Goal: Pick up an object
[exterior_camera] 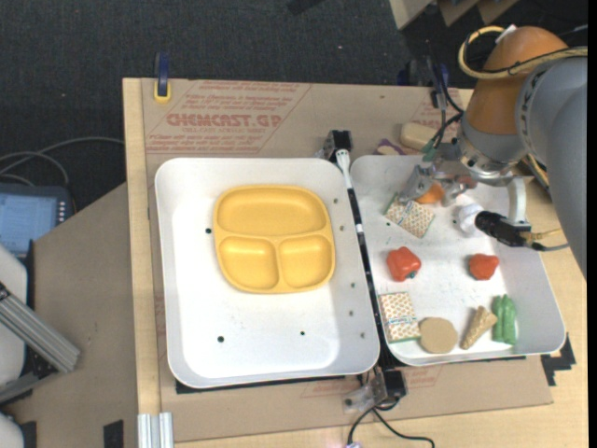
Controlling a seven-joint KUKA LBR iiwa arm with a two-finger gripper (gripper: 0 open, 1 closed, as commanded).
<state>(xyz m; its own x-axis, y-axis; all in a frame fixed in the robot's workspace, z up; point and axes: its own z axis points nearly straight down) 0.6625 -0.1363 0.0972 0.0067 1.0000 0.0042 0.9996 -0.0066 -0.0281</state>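
nothing looks lifted yet. my gripper (431, 183) is low in the right bin (536, 292), upper right of the frame, by the orange piece (430, 195); whether it's grabbing, i can't tell.

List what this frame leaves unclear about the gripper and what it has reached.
- Gripper, camera view: whether it grips anything; the wrist covers it.
- Small orange object: partly under the gripper, shape unreadable.
- Patterned square packet: contact with the gripper unclear.
- Grey arm: cut off by the right edge.
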